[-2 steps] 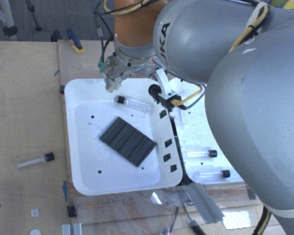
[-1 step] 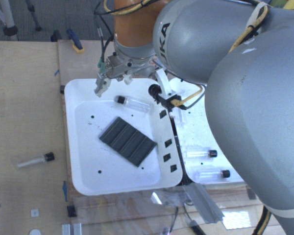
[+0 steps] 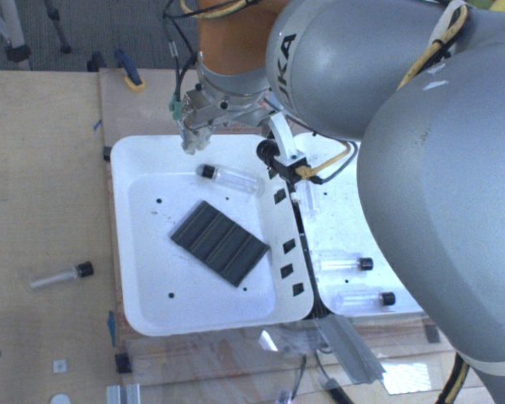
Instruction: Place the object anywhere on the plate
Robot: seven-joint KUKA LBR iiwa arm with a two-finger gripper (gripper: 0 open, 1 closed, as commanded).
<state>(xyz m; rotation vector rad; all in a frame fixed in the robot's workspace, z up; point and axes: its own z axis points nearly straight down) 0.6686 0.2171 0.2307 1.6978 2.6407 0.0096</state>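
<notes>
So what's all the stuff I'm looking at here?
Bins: 2, white, side by side on the bench; left bin, right bin partly under the arm.
Plate: 1, dark grey, ribbed, lying in the left bin.
Vials: 4, clear with black caps; one in the left bin above the plate, two in the right bin, one on the bench left of the bins.
Clamp: 1, blue and orange, at the bench's far edge.
Arm: 1, grey with an orange band, reaching in from the right.
Gripper: 1, over the left bin's far edge.
</notes>
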